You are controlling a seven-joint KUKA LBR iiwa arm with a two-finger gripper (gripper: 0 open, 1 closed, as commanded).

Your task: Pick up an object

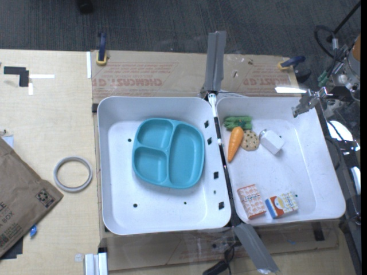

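White plastic right bin point(321, 171) holds, nearest the camera, two small printed cartons point(251, 201) and point(282, 205). Farther back lie an orange toy carrot point(234, 144), a brown cookie point(249, 140), a white block point(271, 141) and a green leafy piece point(237, 121). Left bin point(114, 211) carries a teal divided plate point(169, 153). Beyond the right bin's far corner hangs the hand point(307, 102); its state I cannot tell.

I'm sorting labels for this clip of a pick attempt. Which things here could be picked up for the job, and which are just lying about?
For the job:
- carrot
- cookie
- white block
- two small cartons
- green toy
- blue divided plate

Lying about:
- tape roll
- paper bag
- clamps
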